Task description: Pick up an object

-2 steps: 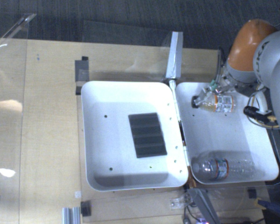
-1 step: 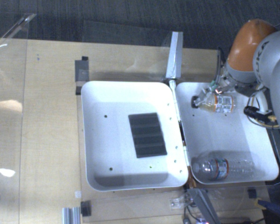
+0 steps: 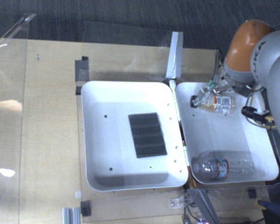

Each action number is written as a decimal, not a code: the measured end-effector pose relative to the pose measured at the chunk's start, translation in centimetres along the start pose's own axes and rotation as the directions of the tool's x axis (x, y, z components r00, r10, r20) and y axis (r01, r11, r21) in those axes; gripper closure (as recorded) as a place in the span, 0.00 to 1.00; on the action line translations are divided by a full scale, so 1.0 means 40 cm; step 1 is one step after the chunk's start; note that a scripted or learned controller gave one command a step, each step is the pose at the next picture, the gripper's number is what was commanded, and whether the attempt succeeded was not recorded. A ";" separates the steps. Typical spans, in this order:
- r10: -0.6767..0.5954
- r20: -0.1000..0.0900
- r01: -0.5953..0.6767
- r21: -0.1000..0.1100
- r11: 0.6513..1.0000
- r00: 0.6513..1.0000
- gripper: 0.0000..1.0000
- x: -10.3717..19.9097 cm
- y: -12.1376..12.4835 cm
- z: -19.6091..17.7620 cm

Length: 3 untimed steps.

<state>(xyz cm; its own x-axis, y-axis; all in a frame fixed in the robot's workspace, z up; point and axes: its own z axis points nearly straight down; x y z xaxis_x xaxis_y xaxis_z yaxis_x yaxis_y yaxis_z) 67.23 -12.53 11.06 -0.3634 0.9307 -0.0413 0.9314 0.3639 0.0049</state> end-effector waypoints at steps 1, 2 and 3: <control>-0.023 -0.009 0.023 0.001 1.000 1.000 0.00 -0.004 -0.002 0.001; -0.067 -0.018 0.067 0.011 0.998 0.998 0.00 0.020 -0.001 0.017; -0.078 -0.023 0.078 -0.005 0.997 0.997 1.00 0.048 0.015 0.014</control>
